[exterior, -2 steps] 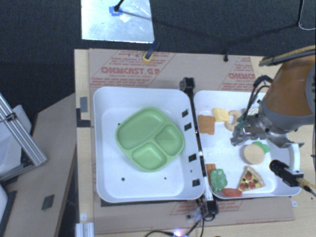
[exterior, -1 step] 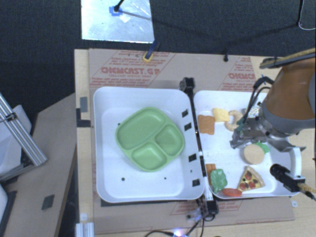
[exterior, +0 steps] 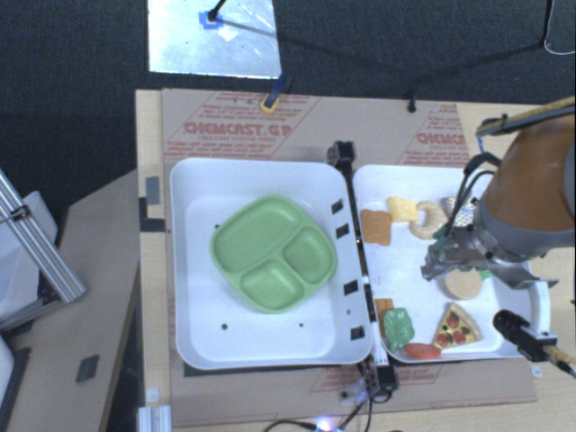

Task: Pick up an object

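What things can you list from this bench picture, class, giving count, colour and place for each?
Bins: two, white, side by side on the bench.
Divided plate: one, green, in the left bin.
Waffle piece: one, orange-brown, right bin, upper left.
Yellow piece: one, beside the waffle.
Pizza slice: one, red and tan, right bin, bottom.
Leafy piece: one, green, bottom left of the right bin.
Round disc: one, tan, under the gripper.
Gripper: one, grey, over the right bin.

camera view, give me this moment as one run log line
arm: over right bin | gripper: low, by round biscuit | held: nothing seen | plate: left bin
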### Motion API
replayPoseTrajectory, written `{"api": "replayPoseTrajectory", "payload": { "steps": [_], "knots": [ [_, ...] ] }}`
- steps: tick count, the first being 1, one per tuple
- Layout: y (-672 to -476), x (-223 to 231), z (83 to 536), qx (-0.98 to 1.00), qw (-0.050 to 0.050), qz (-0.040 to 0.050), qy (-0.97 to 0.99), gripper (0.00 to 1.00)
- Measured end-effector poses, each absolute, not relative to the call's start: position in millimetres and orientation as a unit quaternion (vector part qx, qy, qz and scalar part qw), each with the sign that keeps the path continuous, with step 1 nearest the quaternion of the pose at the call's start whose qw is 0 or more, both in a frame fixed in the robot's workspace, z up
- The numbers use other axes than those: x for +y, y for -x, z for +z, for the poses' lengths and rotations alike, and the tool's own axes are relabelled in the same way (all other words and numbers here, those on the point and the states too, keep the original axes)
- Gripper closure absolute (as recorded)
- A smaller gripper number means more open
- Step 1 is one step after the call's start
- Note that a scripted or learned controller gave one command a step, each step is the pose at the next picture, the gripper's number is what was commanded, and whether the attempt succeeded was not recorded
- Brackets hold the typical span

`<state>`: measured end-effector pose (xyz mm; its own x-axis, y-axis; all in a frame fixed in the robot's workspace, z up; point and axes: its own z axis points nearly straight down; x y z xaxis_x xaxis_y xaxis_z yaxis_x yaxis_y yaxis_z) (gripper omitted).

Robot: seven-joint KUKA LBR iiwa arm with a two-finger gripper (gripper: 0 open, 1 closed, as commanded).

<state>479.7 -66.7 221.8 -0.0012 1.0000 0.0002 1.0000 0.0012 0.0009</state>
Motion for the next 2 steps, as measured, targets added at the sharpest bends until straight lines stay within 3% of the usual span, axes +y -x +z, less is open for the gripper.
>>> {"api": "replayPoseTrajectory", "payload": {
  "steps": [1, 2],
  "knots": [
    [-490.0, -75, 229, 0.708, 0.001, 0.0007, -0.706, 1.0],
    [-487.6, -65, 214, 0.708, 0.0, 0.0002, -0.706, 1.0]
  ]
}}
